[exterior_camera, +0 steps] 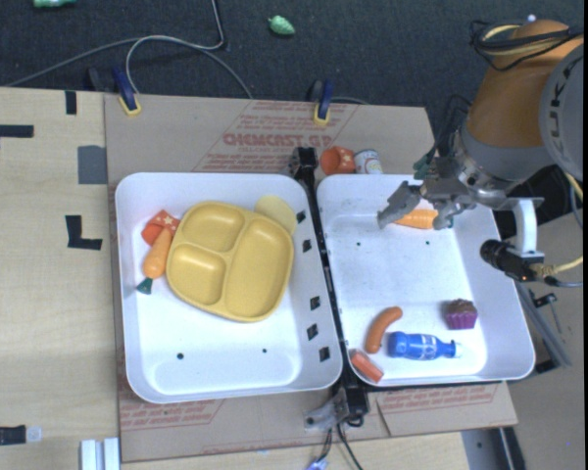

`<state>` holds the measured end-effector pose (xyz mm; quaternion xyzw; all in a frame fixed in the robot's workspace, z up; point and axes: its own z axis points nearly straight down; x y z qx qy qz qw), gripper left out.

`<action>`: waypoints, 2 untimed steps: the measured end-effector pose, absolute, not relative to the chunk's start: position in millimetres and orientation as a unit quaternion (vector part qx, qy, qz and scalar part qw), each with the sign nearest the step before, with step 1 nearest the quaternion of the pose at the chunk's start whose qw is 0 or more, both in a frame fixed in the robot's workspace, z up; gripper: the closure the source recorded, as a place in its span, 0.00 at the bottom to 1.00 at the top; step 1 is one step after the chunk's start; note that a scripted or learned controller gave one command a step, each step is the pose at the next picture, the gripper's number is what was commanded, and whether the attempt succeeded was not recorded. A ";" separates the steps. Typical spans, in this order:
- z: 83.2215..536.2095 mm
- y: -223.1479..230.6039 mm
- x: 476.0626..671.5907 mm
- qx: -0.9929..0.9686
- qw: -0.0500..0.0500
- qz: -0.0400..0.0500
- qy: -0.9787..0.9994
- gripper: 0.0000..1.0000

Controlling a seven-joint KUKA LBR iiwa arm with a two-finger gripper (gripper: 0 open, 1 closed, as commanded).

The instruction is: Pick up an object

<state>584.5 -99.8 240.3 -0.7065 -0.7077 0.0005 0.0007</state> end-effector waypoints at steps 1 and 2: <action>171.4 -129.0 508.1 -0.707 0.001 0.001 -0.707 0.00; 86.0 -102.3 489.0 -0.707 0.000 -0.001 -0.707 0.00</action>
